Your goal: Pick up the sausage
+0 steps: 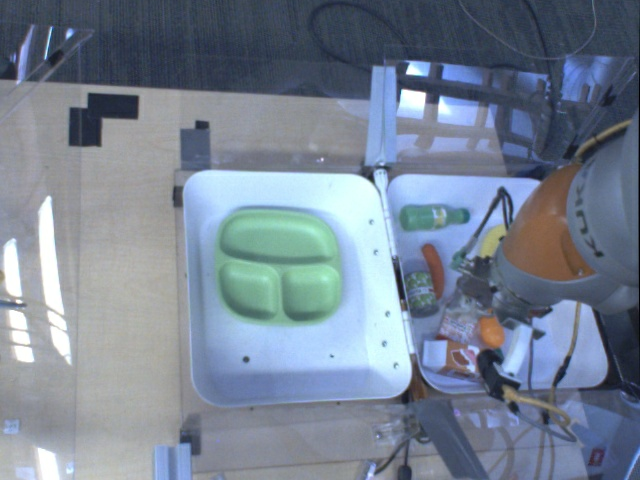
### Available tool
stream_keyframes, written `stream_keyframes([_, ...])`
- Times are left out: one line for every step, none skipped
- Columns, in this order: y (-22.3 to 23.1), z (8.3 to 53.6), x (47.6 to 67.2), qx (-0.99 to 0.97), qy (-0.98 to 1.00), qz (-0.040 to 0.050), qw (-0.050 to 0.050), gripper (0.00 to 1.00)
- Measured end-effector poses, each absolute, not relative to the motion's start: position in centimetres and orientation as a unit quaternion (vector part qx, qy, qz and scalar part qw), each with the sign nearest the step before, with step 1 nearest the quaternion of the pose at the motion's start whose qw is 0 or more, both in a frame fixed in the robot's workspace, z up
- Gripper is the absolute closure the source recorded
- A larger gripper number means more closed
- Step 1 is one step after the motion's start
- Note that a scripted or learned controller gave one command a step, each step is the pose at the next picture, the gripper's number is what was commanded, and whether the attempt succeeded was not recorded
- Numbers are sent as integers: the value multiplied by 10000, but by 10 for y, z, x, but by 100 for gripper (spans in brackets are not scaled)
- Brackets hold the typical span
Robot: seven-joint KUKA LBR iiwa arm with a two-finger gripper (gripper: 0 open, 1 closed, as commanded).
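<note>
Sausage (433,264) lying in the right bin (590,363), just below the bottle (433,216) (green, on its side). Gripper (478,280) hovering right of the bottle's sausage, near it. Jaw state impossible to tell.

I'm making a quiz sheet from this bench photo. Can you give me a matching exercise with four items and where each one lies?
Things:
1. green divided tray
2. green bottle
3. sausage
4. orange ball

Places:
A. right bin, lying along the far wall
B. right bin, near side, just below the arm's wrist
C. middle of the left bin
D. right bin, left part, just below the bottle

Pairs: 1-C, 2-A, 3-D, 4-B
</note>
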State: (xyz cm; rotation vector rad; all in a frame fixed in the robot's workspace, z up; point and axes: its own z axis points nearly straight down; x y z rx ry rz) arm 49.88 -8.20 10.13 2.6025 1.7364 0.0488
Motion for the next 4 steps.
stream_keyframes([-81,111,502,8300,5575,184,80,100])
stream_keyframes([-80,120,505,8285,5596,197,86,100])
stream_keyframes([-91,104,544,7552,6553,129,120,100])
stream_keyframes([-87,104,543,8612,5077,219,106,100])
